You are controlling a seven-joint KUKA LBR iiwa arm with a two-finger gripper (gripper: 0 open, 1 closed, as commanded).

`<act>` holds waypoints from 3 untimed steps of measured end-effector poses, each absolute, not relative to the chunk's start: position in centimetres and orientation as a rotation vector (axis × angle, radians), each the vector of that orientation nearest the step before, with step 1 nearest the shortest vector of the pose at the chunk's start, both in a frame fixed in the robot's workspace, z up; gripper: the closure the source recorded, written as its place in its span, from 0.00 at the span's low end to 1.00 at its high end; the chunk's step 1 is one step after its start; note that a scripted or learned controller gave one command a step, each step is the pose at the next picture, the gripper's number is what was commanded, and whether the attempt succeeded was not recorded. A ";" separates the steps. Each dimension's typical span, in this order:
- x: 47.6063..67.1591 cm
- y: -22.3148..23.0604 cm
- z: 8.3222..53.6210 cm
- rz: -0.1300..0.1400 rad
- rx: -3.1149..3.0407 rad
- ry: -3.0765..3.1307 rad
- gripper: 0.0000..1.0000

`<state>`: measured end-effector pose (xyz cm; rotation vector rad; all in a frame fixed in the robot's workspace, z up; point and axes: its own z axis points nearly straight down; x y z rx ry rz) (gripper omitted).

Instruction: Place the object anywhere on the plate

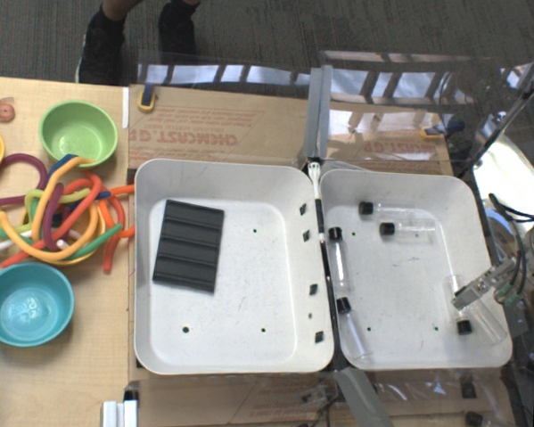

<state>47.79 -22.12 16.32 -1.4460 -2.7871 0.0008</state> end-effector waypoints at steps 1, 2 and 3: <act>47.8 -22.1 15.5 0.000 -1.294 -2.863 1.00; 52.1 -22.2 19.8 0.000 -1.138 -2.931 1.00; 47.8 -22.1 14.1 -0.002 -0.847 -3.024 1.00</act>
